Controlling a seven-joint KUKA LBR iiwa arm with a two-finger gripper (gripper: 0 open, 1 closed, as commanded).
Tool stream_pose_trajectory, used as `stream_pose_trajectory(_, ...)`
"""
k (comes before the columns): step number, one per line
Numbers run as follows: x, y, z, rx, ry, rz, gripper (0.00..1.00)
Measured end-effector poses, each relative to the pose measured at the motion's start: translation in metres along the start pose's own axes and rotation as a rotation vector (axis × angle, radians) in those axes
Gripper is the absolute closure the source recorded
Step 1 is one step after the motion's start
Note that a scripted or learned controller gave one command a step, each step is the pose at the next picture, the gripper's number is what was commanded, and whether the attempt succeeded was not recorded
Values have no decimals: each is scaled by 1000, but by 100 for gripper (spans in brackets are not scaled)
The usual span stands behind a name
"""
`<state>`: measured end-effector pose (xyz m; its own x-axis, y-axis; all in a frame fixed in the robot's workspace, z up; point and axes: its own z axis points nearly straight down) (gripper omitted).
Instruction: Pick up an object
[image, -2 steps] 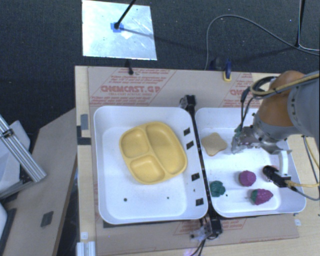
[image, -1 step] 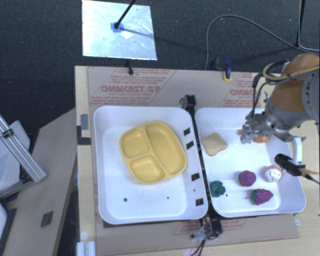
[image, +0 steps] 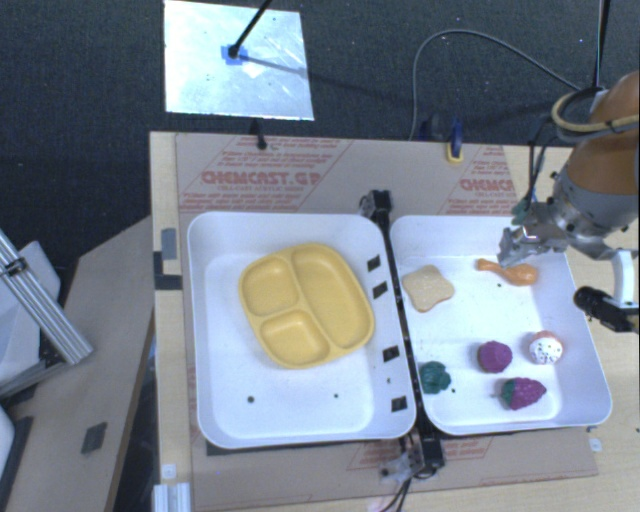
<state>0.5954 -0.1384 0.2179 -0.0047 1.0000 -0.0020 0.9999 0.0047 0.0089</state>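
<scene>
Hand (image: 519, 247) low over the right bin (image: 580, 415), just above an orange spoon-shaped piece (image: 509, 270), finger spread impossible to tell, beige toast (image: 428, 288) left of it

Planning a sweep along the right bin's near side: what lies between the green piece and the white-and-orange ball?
In the camera view, a purple round piece lies between the green piece and the white-and-orange ball.

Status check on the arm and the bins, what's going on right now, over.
Gripper low over right bin, at orange piece; grasp unconfirmed. Bread slice, purple ball, green lump lie apart. Yellow tray in left bin.
</scene>
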Motion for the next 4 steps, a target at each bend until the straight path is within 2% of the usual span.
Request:
stream_pose_trajectory(1, 0, 2, -54, 2, 0, 0, 100)
stream_pose_trajectory(3, 101, -13, -55, 8, 4, -5, 100)
stream_pose_trajectory(4, 150, -30, -56, 9, 4, -5, 100)
